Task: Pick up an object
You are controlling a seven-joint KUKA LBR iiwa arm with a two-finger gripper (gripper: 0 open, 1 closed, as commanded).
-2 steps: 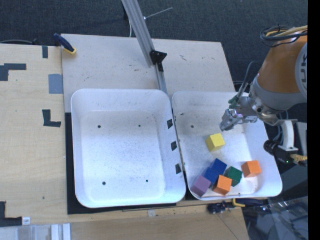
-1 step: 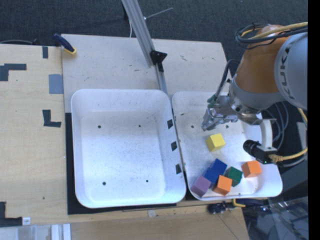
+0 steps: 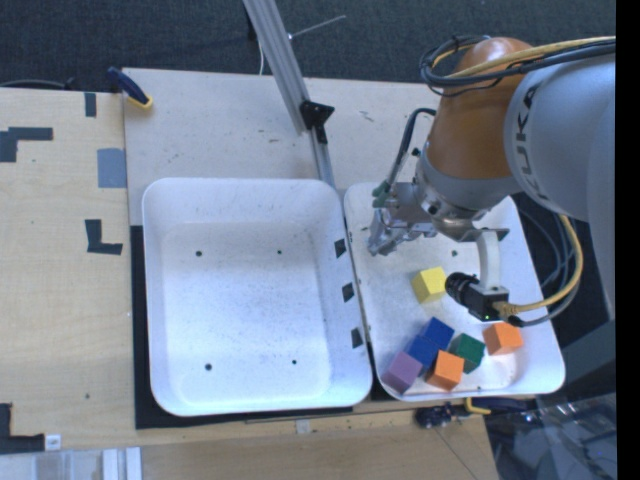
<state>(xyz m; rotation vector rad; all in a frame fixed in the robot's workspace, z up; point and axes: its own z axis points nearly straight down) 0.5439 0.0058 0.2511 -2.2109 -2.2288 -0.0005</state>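
Note:
My gripper [image 3: 382,243] hangs over the upper left part of the right bin [image 3: 535,373], above bare bin floor, with nothing seen between its fingers. A yellow cube [image 3: 430,284] lies a little below and to the right of it. Lower in that bin sit a blue block [image 3: 433,336], a green block [image 3: 467,351], a purple cube [image 3: 403,371] and two orange cubes [image 3: 446,369] [image 3: 502,338], clustered near the front edge.
The left bin [image 3: 160,268] stands beside the right one, their walls meeting just left of the gripper. A slanted metal rail [image 3: 285,63] runs down to the bins' back edge. The arm's grey and orange body covers the right bin's back part.

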